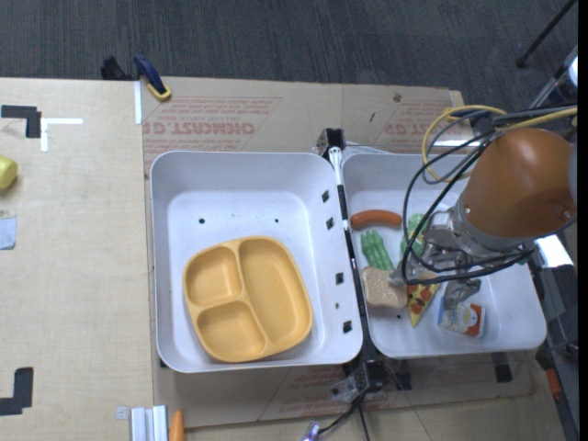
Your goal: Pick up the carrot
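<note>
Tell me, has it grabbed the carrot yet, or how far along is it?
Nothing looks done: the carrot lies loose in the right bin, beside the green beans. In hand: the arm hangs over that bin. Left: gripping the carrot and lifting it.

Two white bins (pixel 165 246) sit side by side. One yellow divided plate (pixel 246 298). One sausage (pixel 375 218), one green bean bundle (pixel 376 249), one bread slice (pixel 381 288), one pizza slice (pixel 420 301), one packet (pixel 461 317).
</note>
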`<state>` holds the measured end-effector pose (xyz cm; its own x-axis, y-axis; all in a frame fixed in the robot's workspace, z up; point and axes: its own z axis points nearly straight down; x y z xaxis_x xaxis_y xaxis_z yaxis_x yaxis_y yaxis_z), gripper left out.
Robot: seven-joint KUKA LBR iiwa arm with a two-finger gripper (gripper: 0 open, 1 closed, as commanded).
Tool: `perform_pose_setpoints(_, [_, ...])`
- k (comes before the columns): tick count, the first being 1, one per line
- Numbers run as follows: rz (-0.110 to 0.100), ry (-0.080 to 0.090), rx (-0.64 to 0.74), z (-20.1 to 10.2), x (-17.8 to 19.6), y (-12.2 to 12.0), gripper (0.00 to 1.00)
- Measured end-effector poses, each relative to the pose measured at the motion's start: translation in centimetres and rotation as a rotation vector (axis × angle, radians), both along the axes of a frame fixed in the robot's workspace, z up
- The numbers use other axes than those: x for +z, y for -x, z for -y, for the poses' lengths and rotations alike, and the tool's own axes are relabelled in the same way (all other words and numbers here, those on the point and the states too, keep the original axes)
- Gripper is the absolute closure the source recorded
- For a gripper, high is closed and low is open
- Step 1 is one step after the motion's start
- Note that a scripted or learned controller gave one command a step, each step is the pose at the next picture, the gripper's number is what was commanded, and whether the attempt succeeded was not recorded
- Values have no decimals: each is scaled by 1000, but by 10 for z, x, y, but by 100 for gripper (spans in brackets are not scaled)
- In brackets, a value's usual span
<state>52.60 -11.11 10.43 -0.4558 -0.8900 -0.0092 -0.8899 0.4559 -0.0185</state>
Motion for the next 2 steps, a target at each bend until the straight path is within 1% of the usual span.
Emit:
perform_pose_setpoints(1, [5, -1, -195, -1, 0, -7, 0])
perform_pose_setpoints(2, [-15, -4, -48, -103, 88, 32, 0])
